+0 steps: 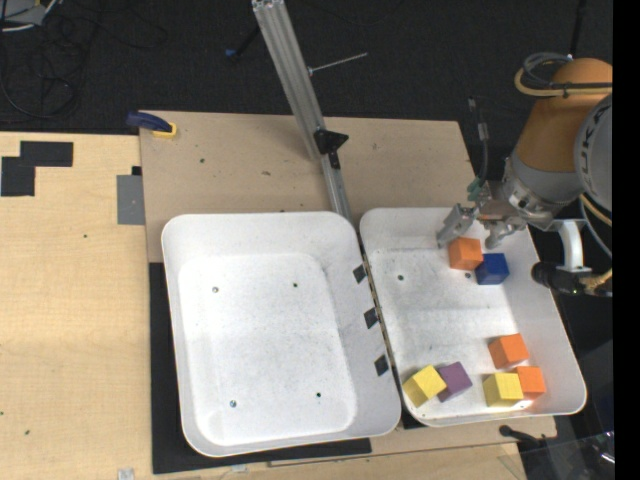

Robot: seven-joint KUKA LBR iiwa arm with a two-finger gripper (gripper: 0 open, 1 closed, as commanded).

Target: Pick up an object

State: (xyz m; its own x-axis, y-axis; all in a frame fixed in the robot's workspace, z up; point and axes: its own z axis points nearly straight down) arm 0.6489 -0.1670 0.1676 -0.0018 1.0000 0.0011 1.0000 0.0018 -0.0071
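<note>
A robotics lab: plywood bench (pixel 70 298), two white bins (pixel 190 238), aluminium camera strut (pixel 295 78), loose cables (pixel 30 8) on dark floor

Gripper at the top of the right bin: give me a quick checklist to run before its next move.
1. Two-finger gripper over the right white bin: ok.
2. Target within reach: ok; small orange cube sits just below the fingertips.
3. Cube between the fingers: not ok; it appears to lie below them, no grasp visible.
4. Neighbour clearance: not ok; small blue cube sits against the orange one and could be knocked.
5. Finger opening: cannot tell from this slant.
6. Other blocks out of the way: ok; yellow cube and purple cube lie at the bin's near edge.
</note>
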